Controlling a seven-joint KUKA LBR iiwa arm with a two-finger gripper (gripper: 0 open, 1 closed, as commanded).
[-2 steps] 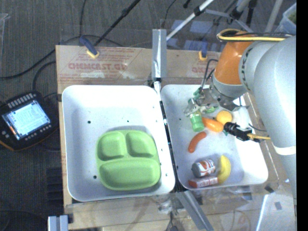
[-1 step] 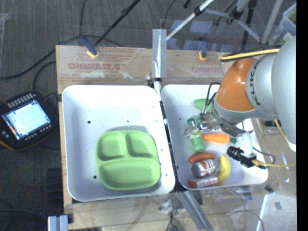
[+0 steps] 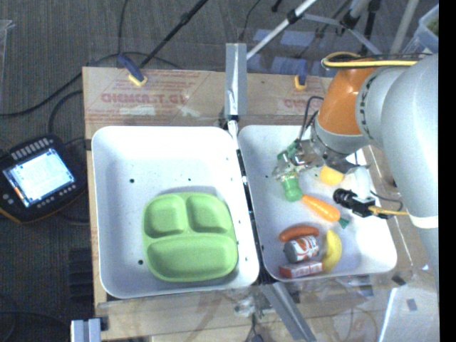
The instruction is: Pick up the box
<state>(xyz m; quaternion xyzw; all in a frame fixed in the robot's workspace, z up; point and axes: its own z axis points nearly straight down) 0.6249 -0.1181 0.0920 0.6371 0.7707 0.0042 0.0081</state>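
Red box untouched, hand low over other items

Red and flat, the box (image 3: 301, 269) lies at the near edge of the right bin (image 3: 370, 256), touching the can (image 3: 301, 248) just behind it and the banana (image 3: 331, 250) to its side, with a red sausage-shaped toy (image 3: 299, 232) beyond them. The hand (image 3: 303, 155) sits well apart from it, at the far part of the same bin, just above a green bottle (image 3: 290, 187) and near a carrot (image 3: 320, 207) and a yellow piece (image 3: 330, 174); whether it is clenched or released I cannot tell. Judged from this, the pick is not yet begun: the reach to the box, the grasp and the lift all remain. In the left bin (image 3: 114, 162) a green tray (image 3: 189, 237) lies alone.
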